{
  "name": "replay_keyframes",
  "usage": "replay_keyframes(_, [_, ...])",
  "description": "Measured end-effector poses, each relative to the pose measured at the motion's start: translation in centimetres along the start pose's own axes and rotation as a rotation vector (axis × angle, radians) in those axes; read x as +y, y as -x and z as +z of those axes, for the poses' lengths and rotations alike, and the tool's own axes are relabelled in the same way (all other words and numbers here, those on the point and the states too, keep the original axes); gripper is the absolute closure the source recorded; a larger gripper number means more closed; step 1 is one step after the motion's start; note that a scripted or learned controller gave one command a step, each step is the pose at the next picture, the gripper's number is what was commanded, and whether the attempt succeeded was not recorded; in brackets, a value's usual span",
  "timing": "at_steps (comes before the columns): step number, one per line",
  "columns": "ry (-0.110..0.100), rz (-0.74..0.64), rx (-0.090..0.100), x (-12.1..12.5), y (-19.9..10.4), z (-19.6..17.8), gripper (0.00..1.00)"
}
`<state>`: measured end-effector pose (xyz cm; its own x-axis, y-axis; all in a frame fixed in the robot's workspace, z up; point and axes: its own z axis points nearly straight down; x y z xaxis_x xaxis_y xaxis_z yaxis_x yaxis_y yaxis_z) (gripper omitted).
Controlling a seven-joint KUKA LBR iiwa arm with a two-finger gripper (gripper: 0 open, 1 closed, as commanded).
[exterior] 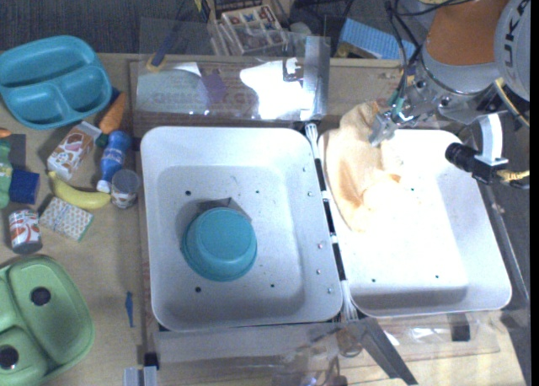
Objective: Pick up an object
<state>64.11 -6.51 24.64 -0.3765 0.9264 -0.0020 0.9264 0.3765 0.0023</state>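
Left bin (160,292): teal bowl (220,243) upside down, just below centre, toward 7 o'clock. Right bin (472,292): pale orange cloth (364,175) draped over its 10 o'clock corner and left wall. Gripper (386,130) at the cloth's top edge, around 11 o'clock of the right bin; fingers too blurred, can't tell their state or any grip on the cloth. Left of the bins on the bench: banana (78,192), small bottle (110,159), can (125,187). Farther at 10 o'clock: teal tray (52,79).
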Motion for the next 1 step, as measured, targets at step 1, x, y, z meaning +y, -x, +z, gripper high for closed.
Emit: replay_keyframes(1, [-0.003,0.282,0.001,2.54,0.46,6.12,1.00])
